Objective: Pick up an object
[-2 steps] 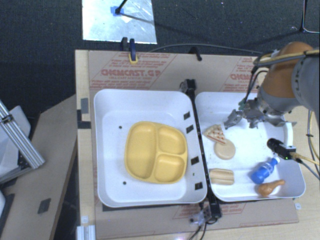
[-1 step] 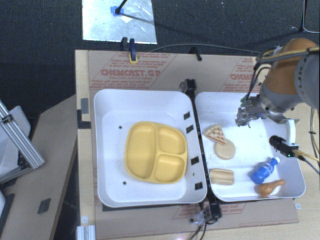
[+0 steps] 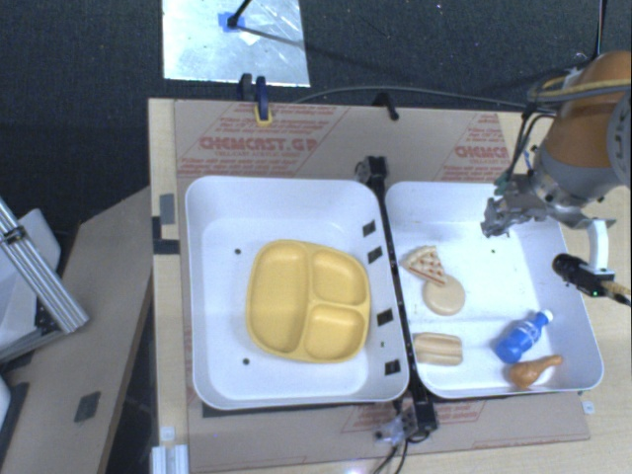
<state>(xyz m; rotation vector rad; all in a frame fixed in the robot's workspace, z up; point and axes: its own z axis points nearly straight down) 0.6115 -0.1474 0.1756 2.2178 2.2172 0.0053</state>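
Note:
The right bin (image 3: 553, 265) holds a waffle-patterned pizza slice (image 3: 425, 263), a round tan cookie (image 3: 443, 297), a hot dog bun (image 3: 437, 349), a blue bottle with a white cap (image 3: 520, 337) and a brown drumstick (image 3: 534, 368). My gripper (image 3: 500, 214) hovers over the bin's upper right part, above bare floor, well apart from all of these. Nothing shows between its tips.
The left bin (image 3: 217, 265) holds a yellow tray with three compartments (image 3: 308, 301). A black divider with clips (image 3: 385, 284) runs between the two bins. Cardboard (image 3: 296, 141) lines the bench behind them.

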